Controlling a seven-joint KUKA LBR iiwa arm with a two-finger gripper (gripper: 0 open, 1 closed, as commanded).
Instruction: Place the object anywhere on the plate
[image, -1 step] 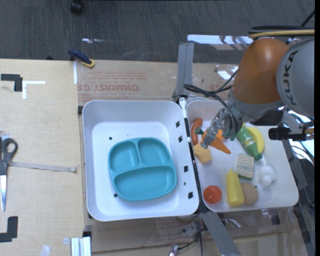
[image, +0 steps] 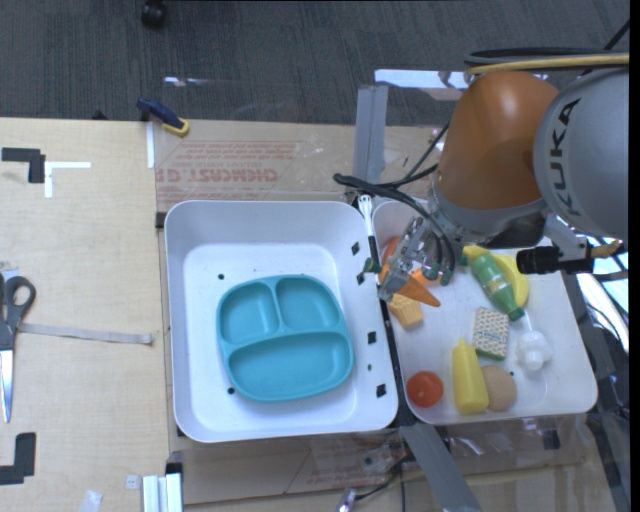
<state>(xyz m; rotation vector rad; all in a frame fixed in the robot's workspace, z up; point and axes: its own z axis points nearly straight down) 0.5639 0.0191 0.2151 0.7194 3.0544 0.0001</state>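
The wooden bench (image: 80, 260) bears two white bins (image: 185, 330), scissors (image: 10, 330).

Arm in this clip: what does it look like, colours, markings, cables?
The arm is glossy grey with rounded housings and a broad orange band above the wrist. Black letters reading "KUKA" run down the grey shell. Black cables loop from the wrist area past the bins' near corner. The gripper is a small metallic assembly, with a black fitting jutting out beside it.
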